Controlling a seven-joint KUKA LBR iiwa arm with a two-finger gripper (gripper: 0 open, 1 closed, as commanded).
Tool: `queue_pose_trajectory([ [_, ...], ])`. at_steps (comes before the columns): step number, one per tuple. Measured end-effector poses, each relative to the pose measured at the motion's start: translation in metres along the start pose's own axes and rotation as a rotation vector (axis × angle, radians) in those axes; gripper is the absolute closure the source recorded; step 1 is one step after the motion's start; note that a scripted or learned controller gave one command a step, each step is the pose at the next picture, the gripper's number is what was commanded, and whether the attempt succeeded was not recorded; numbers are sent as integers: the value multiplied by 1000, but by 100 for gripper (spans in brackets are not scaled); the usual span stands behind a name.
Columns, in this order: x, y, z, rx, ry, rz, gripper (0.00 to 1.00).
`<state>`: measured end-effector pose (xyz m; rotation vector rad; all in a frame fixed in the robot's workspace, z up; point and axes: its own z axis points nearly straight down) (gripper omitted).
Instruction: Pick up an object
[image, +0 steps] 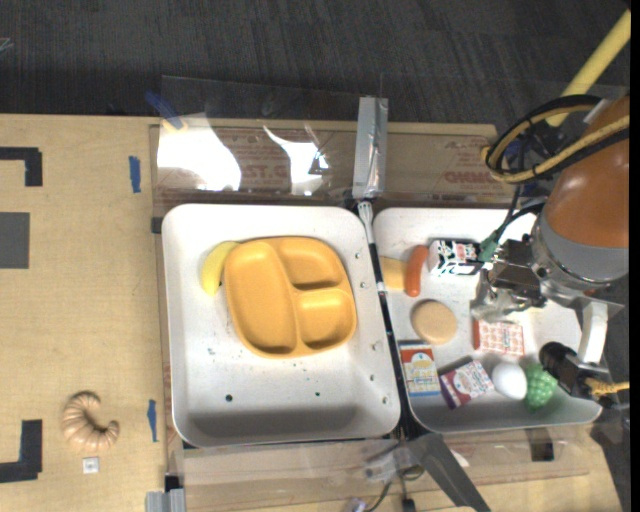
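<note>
Hanging over the right-hand shallow white bin (560, 418), the pincer (497, 300) sits at the end of the grey arm with its orange band (592, 200), which comes in from the right; whether it is apart or together cannot be told from this slanted look, and nothing shows clamped in it.

Just below the pincer lies a flat square packet with a red and white pattern (499, 338), its upper edge touching or hidden by the pincer's tip. To the pincer's left rests a round tan disc (435, 321), and above that an orange cylinder-shaped piece (414, 271) beside a small black and white carton (452, 255), which lies just up and left of the pincer. Further below, near the bin's front wall, sit a small printed card box in blue and red (419, 368), a dark red pouch (465, 382), a white egg-shaped ball (510, 380) and a green knobbly ball (541, 387), the last two touching.

Well to the pincer's left, the other white bin (190, 400) holds a yellow-orange plastic divided tray (290, 295) with a yellow banana-like piece (213, 265) tucked at its far side. Far left, on the tan worktop (70, 300), lies a curled beige croissant-shaped toy (90, 421).
</note>
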<state>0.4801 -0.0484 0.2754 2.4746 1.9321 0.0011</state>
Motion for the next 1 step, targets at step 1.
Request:
queue_pose_trajectory([
  [1, 9, -2, -23, -1, 1, -380, 100],
])
